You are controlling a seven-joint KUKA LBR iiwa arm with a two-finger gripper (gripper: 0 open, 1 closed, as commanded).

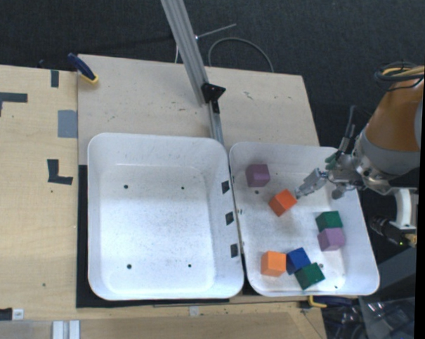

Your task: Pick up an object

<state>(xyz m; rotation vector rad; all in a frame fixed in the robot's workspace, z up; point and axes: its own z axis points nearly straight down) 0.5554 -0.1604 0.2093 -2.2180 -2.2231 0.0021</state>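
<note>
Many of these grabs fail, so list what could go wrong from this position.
1. The gripper hangs just right of the upper orange block, which sits turned at an angle; the fingers may clip a corner and push it away rather than close on it.
2. At the near end of the right bin, the other orange block, blue block and dark green block are bunched together; a grab there could catch two or jam between them.

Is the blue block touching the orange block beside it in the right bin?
Touching. In the camera view the blue block sits flush against the orange block, with no white bin floor between them.
</note>
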